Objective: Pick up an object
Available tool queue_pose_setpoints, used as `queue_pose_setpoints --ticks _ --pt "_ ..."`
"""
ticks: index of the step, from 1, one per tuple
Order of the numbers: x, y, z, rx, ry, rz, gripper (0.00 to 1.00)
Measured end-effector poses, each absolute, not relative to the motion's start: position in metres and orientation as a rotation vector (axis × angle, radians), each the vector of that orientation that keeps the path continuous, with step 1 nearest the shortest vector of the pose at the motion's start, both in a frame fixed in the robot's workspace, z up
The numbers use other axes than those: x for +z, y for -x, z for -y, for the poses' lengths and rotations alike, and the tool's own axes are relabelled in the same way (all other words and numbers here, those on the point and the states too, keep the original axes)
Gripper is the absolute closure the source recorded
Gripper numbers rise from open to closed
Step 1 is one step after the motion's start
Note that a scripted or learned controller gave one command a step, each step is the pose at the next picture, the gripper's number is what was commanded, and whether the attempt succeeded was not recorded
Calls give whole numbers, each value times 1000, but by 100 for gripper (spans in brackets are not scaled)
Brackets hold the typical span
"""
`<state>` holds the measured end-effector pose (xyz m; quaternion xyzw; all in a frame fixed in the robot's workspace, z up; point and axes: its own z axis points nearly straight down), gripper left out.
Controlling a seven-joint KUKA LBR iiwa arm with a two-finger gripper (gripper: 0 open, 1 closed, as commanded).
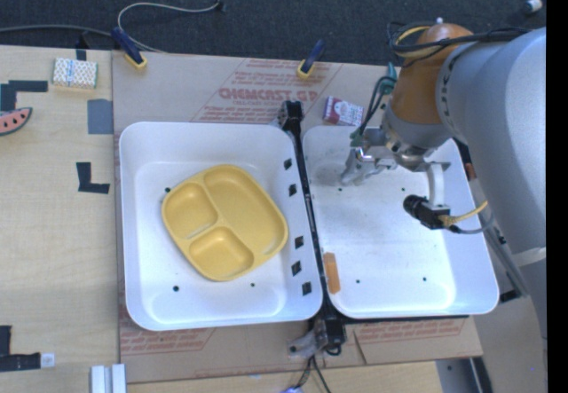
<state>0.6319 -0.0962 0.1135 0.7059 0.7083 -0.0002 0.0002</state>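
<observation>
tray [224, 220] in left bin [142, 231] | pincer [355, 171] over right bin [461, 285]

We see two white bins [142, 231] on brown cardboard [240, 90] printed with red lettering. A yellow tray [224, 221] lies in the left one; a small orange piece [331, 272] lies in the right. The arm [497, 98] is grey with an orange band [422, 85]. Yellow-and-blue clamps [130, 47] grip the cardboard.

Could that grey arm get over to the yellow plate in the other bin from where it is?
Probably yes. The yellow plate lies flat and alone in the left bin, open from above. The tool hangs over the right bin, with just the low divider between.
</observation>
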Motion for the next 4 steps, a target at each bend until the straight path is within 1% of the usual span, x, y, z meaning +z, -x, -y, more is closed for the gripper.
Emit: queue_pose_setpoints --ticks 1,2,3,4 --pt "123 -632 95 -1 -2217 -2228 100" --pt "122 -632 95 -2 -2217 -2227 0" --pt "132 -631 95 -2 -2217 -2230 100" --pt "131 -631 95 -2 -2217 -2230 0"
